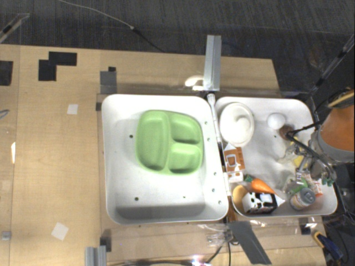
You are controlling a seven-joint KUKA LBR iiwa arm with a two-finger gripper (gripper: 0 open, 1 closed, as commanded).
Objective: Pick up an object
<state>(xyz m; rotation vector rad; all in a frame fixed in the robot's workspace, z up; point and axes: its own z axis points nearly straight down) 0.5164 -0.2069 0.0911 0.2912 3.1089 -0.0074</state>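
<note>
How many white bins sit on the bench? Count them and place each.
2. The left bin holds a green divided tray; the right bin touches it and holds the small clutter. None seems hidden.

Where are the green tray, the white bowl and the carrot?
Green tray [168,141], camera view, its middle ridge.
White bowl [237,122], camera view, its inside.
Carrot [259,185], camera view, its orange body.
</note>
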